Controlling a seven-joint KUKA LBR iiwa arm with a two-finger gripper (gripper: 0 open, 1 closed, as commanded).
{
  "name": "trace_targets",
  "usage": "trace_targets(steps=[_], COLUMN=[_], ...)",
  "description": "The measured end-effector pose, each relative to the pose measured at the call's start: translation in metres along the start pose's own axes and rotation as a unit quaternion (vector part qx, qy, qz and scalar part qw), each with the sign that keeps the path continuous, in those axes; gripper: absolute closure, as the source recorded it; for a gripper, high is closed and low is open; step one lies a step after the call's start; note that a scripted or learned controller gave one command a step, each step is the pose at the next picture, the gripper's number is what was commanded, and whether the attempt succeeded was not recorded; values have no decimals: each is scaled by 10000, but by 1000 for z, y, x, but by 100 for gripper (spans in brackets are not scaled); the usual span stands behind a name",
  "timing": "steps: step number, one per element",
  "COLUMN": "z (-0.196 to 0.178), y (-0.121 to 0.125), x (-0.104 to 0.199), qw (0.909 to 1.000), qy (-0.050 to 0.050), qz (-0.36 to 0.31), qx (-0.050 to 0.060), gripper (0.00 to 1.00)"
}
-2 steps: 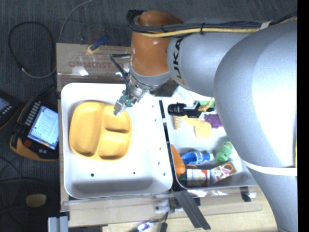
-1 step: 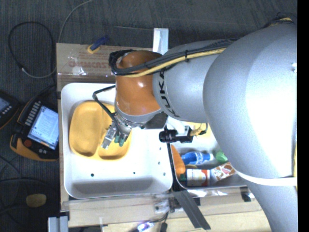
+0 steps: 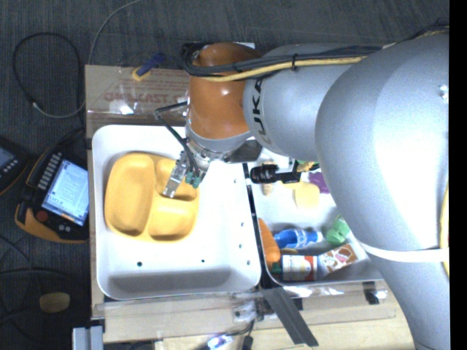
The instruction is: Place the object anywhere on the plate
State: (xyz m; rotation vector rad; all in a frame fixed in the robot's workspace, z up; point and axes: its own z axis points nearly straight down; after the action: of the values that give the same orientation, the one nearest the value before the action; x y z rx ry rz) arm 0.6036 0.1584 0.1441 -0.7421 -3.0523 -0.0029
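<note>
Fingers of the end effector (image 3: 175, 183) are pointing down over the upper right part of the yellow plate (image 3: 131, 195), and you are looking at them from above at a slant, so I cannot tell whether they are spread or closed. Something small with a greenish tint is showing at the wrist just above the tips; it may be part of the tool or a held item, and the view is too poor to settle it. You are not seeing any loose object lying on the bare sections of the plate, which is sitting in the left bin (image 3: 219, 268).

Moving outward, the orange band (image 3: 215, 100) and the grey arm (image 3: 350, 122) are reaching in from the right and covering much of the right bin (image 3: 255, 217). In that bin a blue bottle (image 3: 295, 237), a green item (image 3: 337, 232), a pale yellow block (image 3: 306, 195) and an orange piece (image 3: 268, 248) are lying together.

Judging by this, you are at the placing stage: the tool is hovering over the target, but a finished drop is not confirmed, so release and withdrawal are probably remaining.
</note>
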Motion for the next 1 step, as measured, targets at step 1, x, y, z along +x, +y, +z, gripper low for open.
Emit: trace_targets(steps=[1], z=[-32], y=[0], x=[21], qw=[9704], qy=[-8], qz=[-2417], qx=[-4], gripper=[100])
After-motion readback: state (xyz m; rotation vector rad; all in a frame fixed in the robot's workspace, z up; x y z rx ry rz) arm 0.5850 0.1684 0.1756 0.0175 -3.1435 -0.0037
